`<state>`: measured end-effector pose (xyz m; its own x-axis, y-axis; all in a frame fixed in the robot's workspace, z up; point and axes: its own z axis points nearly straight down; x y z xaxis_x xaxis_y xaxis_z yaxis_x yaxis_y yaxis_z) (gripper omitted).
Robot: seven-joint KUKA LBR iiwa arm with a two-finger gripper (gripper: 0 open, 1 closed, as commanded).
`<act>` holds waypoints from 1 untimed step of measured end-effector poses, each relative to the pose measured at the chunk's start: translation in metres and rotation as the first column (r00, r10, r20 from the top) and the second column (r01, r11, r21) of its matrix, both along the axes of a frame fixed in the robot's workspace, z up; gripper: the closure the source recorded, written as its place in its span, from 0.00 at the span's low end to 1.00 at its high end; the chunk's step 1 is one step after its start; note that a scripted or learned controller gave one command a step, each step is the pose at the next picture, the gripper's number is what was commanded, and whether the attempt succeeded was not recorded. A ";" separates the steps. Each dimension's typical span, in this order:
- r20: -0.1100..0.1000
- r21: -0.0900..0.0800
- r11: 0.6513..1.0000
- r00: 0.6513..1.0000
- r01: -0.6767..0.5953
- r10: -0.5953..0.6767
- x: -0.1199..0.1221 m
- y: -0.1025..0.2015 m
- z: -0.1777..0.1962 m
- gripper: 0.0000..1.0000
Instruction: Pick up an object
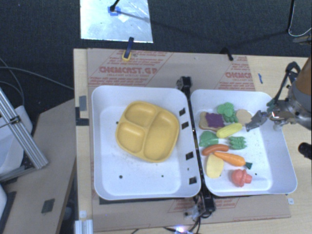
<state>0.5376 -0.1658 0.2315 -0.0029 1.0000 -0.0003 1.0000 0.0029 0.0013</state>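
Over the right bin (280, 167), the gripper (255, 121) hangs slanted leftward.

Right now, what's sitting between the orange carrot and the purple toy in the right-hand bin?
In the camera view, a yellow corn cob, a green leafy vegetable and a red sausage lie between the carrot and the purple toy.

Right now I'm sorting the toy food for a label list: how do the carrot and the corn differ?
The carrot is orange with a green tip at its right end; the corn is plain yellow. The carrot lies nearer the bin's front, the corn nearer the gripper. The carrot tapers; the corn is blunt-ended. Both lie flat in the right bin.
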 end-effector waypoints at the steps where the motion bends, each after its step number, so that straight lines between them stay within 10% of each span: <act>1: -0.010 0.006 1.000 1.000 -0.005 0.005 -0.046 0.059 -0.089 0.00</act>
<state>0.4918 -0.1064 0.1422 -0.0074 1.0000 0.0053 0.9999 0.0075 -0.0089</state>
